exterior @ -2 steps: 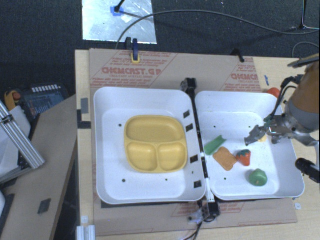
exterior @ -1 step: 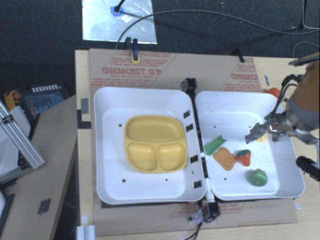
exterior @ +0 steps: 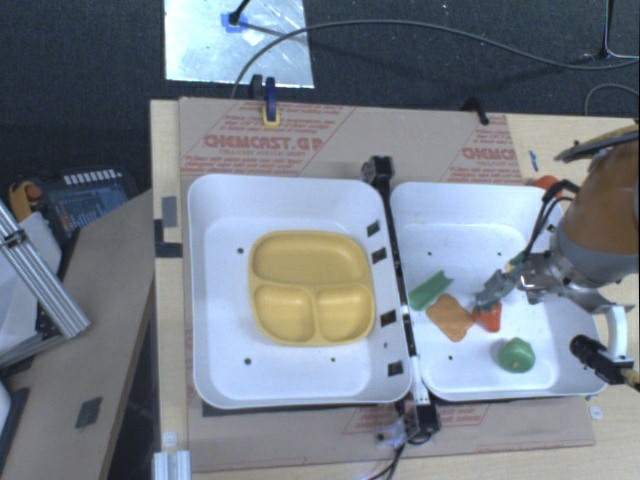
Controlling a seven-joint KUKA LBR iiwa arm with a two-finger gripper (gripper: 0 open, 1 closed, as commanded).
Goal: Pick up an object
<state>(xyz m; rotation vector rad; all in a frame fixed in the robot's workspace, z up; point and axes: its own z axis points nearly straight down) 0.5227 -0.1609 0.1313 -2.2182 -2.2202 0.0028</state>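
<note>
End effector (exterior: 492,296): low inside the right bin, reaching in from the right, its dark tip over the red object; whether it is released, clenched or grasping cannot be told.
Hidden: the fingertips blur into the red object (exterior: 488,317), so contact cannot be judged; the arm's grey body is cut off by the right edge.
Red object: directly under the tip, partly covered by it, shape unclear.
Orange piece (exterior: 450,317): just left of the tip, touching or almost touching the red object.
Green block (exterior: 429,289): left of the tip, just above the orange piece, tilted.
Green round object (exterior: 516,354): near, below and slightly right of the tip.
Right bin (exterior: 455,218): white, around the end effector.
Left bin (exterior: 215,268): well left, holding a yellow divided tray (exterior: 308,286).
Surface (exterior: 330,133): brown cardboard under both bins.
</note>
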